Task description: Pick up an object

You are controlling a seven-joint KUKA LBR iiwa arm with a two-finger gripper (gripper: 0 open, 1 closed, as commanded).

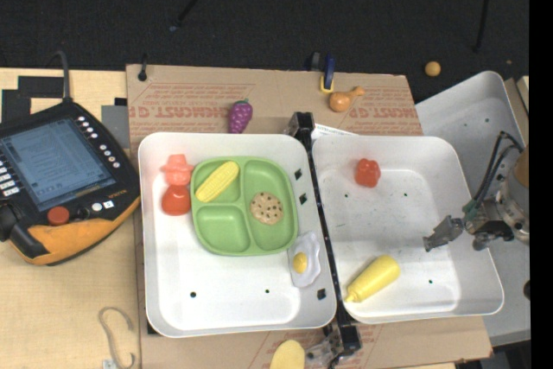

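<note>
The jaws (455, 232) are seen spread open and holding nothing, low at the right side of the right bin (406, 302). A yellow bottle (373, 278) lies to their left; a red pepper (367, 173) sits farther back.

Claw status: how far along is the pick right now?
Done: the arm has reached in, and the claw sits low at the right bin's right side. In hand: nothing shows between its fingers. Left: the whole grasp. The yellow bottle lies nearest, down-left of the claw; the red pepper rests further up the bin. Both are untouched.
</note>
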